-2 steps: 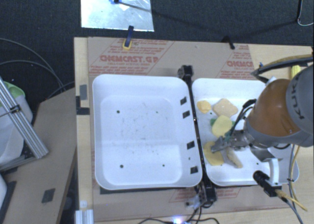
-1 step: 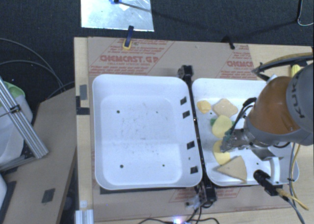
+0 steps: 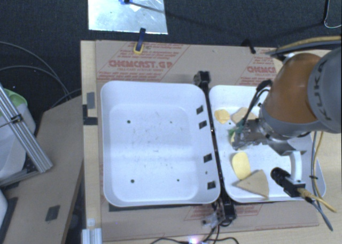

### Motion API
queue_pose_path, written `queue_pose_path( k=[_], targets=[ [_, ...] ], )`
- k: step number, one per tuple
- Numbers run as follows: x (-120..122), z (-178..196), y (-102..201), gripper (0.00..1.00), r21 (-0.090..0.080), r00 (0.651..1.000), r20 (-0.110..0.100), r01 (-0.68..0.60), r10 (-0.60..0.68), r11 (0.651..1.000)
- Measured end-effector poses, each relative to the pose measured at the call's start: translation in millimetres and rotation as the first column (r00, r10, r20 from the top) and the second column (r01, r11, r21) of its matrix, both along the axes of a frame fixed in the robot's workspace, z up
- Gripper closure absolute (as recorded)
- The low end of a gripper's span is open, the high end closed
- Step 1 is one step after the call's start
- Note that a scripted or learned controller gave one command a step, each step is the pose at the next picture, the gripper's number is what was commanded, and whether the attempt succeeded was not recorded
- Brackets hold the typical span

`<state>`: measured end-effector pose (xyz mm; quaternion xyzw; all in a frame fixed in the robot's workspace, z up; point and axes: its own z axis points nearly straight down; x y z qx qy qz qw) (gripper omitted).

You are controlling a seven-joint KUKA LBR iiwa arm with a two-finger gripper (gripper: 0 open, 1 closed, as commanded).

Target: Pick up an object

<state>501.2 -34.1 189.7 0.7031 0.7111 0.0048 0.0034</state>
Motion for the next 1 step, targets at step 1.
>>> queue_pose_path(
  k=[1],
  targets=[
    [-4.3, 61.8, 73.6, 1.00, 0.001, 1.000, -0.003, -0.002, 0.002, 1.000]
  ],
)
